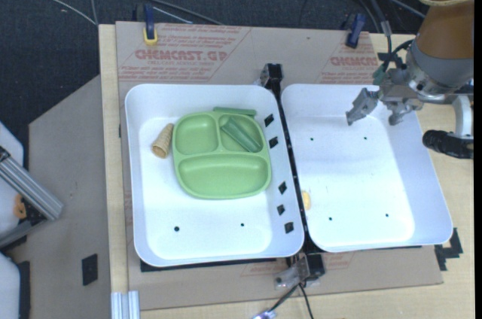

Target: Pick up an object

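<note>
Camera view showed the gripper (pixel 379 109) poised over the right bin (pixel 422 182) near that bin's one o'clock corner, its two fingers spread apart with nothing between them. The arm (pixel 444 24), grey with its orange band, came in from three o'clock.

Every candidate object lay in the left bin (pixel 143 159). A green divided plate (pixel 218 174) sat a little above that bin's centre. A darker green piece (pixel 242 133) rested in the plate's compartment at one o'clock, and another green strip (pixel 235 112) lay at the plate's twelve o'clock rim; whether the two were joined could not be told. A small tan cone (pixel 161 141) lay on the bin floor at the plate's nine o'clock, just beside its rim. A tiny yellowish bit (pixel 305 199) showed at the right bin's nine o'clock wall, close to the divider; what it was could not be told.

By my judgement the pick had not begun: this was the approach step, with the fingers well apart from any object. The next move would call for travel toward nine o'clock across the divider, then a descent with the fingers straddling a target. The cone looked the easiest; the plate seemed too wide and flat.
</note>
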`<state>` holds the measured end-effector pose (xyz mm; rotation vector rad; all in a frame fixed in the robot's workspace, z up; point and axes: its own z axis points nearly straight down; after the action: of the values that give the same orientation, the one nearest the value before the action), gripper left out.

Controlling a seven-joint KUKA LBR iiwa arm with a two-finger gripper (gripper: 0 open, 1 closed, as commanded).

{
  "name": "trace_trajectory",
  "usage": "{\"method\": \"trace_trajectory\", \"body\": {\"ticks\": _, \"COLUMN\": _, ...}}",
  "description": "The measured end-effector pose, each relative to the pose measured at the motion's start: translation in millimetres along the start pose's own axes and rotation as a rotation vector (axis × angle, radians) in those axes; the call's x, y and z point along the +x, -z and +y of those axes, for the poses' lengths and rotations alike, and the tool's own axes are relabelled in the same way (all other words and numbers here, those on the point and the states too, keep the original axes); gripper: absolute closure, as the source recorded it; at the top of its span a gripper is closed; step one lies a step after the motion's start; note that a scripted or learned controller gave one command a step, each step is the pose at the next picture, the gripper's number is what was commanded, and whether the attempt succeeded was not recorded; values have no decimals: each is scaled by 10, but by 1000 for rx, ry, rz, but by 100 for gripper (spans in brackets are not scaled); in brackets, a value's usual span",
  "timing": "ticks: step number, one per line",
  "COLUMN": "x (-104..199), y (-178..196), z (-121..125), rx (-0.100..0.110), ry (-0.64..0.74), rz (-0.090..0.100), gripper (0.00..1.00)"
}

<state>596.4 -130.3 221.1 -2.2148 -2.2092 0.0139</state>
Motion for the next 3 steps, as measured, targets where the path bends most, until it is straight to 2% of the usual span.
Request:
{"method": "trace_trajectory", "body": {"ticks": 1, "x": 4, "y": 81, "z": 26, "rx": -14, "ry": 3, "rz": -2, "gripper": 0}}
{"method": "trace_trajectory", "body": {"ticks": 2, "x": 23, "y": -541, "z": 75, "rx": -8, "ry": 3, "rz": -1, "gripper": 0}}
{"method": "trace_trajectory", "body": {"ticks": 3, "x": 69, "y": -1034, "z": 171, "rx": -11, "ry": 4, "rz": -1, "gripper": 0}}
